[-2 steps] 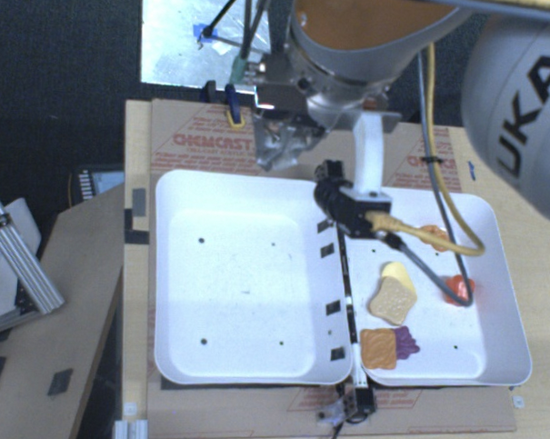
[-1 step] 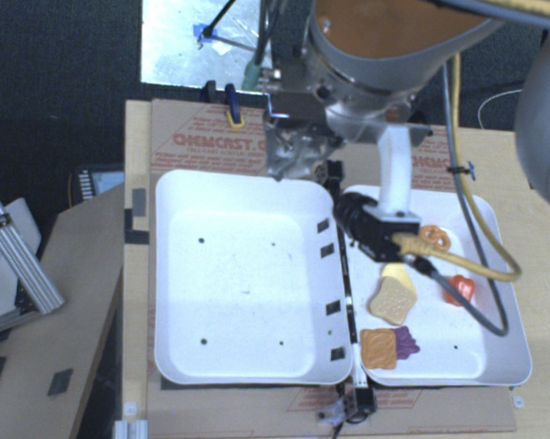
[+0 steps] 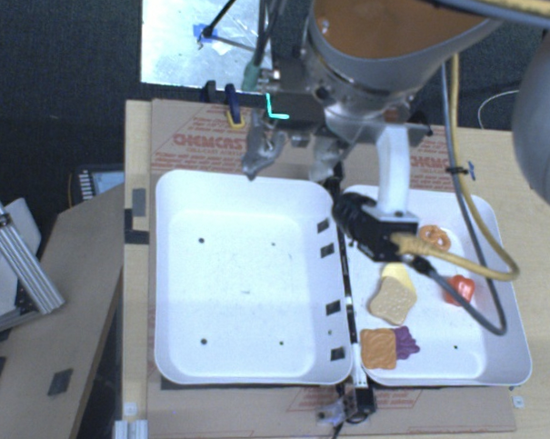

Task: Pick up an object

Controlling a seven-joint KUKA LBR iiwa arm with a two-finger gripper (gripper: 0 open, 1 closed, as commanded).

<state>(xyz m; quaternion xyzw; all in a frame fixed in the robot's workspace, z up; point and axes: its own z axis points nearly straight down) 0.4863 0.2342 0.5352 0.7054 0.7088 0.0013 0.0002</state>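
A white left bin (image 3: 236, 285) sits beside the right bin (image 3: 488, 346), which holds a slice of bread (image 3: 393, 299), an orange block (image 3: 378, 348), purple grapes (image 3: 404, 342), a pretzel (image 3: 433, 236) and a red piece (image 3: 461, 289). The gripper (image 3: 291, 156) hangs above the bins' far edge, fingers apart, holding nothing.

Pale wooden bench (image 3: 90, 279), dark floor (image 3: 54, 68), aluminium rail (image 3: 18, 257) at left.

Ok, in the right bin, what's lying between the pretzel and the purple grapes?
In the camera view, the bread slice lies between the pretzel and the purple grapes, with a yellow hose crossing just below the pretzel.
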